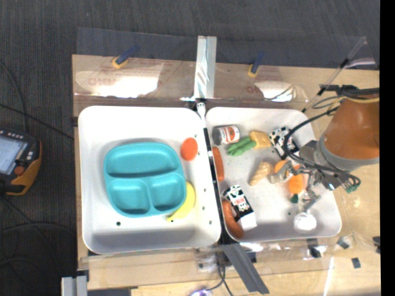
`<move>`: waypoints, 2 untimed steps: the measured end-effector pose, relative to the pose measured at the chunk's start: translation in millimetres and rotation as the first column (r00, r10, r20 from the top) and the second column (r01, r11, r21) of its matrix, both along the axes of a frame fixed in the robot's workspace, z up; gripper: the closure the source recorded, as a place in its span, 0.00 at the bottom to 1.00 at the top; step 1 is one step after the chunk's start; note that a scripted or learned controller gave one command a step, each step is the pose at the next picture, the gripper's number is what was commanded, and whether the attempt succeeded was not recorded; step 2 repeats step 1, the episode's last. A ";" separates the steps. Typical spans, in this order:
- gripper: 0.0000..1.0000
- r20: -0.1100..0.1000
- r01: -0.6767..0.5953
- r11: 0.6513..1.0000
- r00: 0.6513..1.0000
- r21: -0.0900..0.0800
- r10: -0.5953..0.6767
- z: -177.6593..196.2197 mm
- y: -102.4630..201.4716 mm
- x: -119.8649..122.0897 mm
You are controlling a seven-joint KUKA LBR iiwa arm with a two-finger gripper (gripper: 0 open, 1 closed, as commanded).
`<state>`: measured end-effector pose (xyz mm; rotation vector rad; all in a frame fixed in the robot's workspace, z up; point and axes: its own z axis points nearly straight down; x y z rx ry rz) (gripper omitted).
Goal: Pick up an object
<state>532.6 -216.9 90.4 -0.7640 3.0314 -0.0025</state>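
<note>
My arm comes in from the right side of the surface (123,73) and my tool (302,187) is low inside the right bin (321,224), near its right wall. Cables and the wrist cover the tip, so I cannot tell how it stands or if it pinches anything.

Just beside my tool lies an orange carrot-like toy (297,183), touching or almost touching the tip; I cannot tell which. A little white round object (304,221) lies below it, near the front right corner of this bin. Toward the middle of the bin there is a tan piece of toy food (260,172). Near the back wall stands a small can with a red label (226,134), tilted on its side, and beside it a green toy vegetable (239,147) and a yellow piece (260,139). A black and white patterned item (280,138) lies to the right of them. A small cow-pattern carton (239,206) is near the front left corner, on a brown-orange shape.

In the left bin (92,227) a teal divided plate (145,177) takes the middle. An orange ball (189,148) is near the right wall, and a yellow banana (184,206) shows under the plate's front right edge.
</note>
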 end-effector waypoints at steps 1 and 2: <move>1.00 0.001 0.001 1.000 1.000 0.000 -0.001 9.1 0.5 1.0; 1.00 0.001 0.001 1.000 1.000 0.000 -0.001 9.1 0.5 1.0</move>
